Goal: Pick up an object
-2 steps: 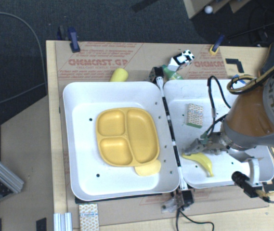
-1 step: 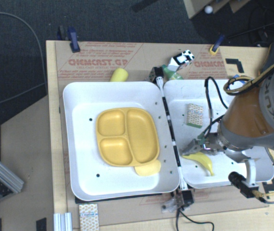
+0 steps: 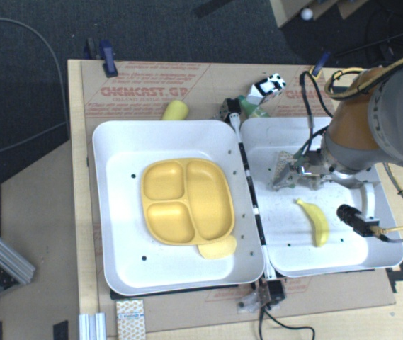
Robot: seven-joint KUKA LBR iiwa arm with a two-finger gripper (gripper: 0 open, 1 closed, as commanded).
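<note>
Reaching into the right bin point(image 3: 286, 250), the gripper point(image 3: 285, 178) sits near its far left part; whether it is open cannot be told. A banana point(image 3: 316, 222) lies nearby, untouched. A yellow plate point(image 3: 187, 200) lies in the left bin point(image 3: 116, 197).

Yellow banana point(image 3: 315, 222), yellow divided plate point(image 3: 187, 200), white left bin point(image 3: 116, 190).

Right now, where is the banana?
In the camera view, the banana lies in the white bin on the view's right, in its near half, just below the end effector; the yellow divided plate sits in the other bin.
</note>
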